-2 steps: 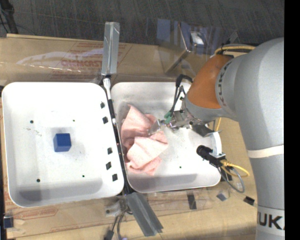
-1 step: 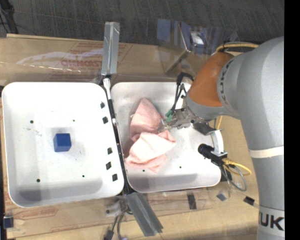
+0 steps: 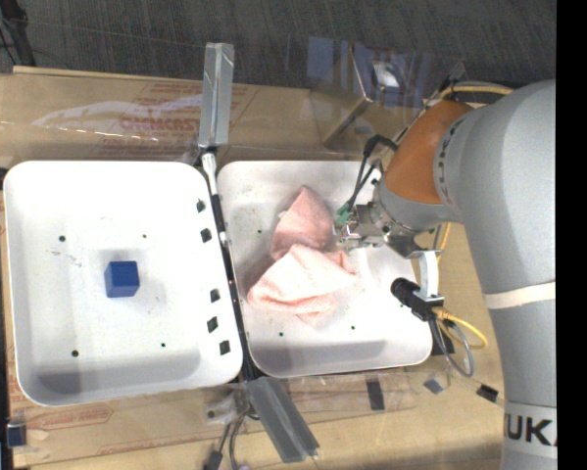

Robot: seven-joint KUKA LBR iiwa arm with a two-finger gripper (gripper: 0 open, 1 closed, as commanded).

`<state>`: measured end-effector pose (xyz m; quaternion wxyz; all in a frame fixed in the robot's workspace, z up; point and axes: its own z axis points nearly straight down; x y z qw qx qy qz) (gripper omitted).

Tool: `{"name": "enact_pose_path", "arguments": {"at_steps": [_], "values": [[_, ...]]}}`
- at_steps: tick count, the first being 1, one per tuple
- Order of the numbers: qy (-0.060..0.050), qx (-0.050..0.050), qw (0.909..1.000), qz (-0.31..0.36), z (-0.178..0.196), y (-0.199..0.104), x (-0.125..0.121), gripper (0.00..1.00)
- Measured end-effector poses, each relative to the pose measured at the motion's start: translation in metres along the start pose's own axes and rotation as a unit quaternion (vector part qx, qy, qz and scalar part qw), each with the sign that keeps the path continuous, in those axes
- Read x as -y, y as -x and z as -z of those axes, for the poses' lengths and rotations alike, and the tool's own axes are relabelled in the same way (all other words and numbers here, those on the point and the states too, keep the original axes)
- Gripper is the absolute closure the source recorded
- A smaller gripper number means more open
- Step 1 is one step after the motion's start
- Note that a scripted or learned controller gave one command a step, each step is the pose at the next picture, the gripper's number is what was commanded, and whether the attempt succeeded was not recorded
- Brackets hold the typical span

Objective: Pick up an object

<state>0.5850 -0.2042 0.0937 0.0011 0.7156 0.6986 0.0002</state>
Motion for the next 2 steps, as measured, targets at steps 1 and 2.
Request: {"name": "enact_pose_path", "arguments": {"at_steps": [1, 2], "values": [[-0.001, -0.001, 0.9974, 0.071, 0.104, -0.042, -0.031, 1.0], [-0.002, -0.001, 0.9906, 0.137, 0.093, -0.058, -0.024, 1.0]]}}
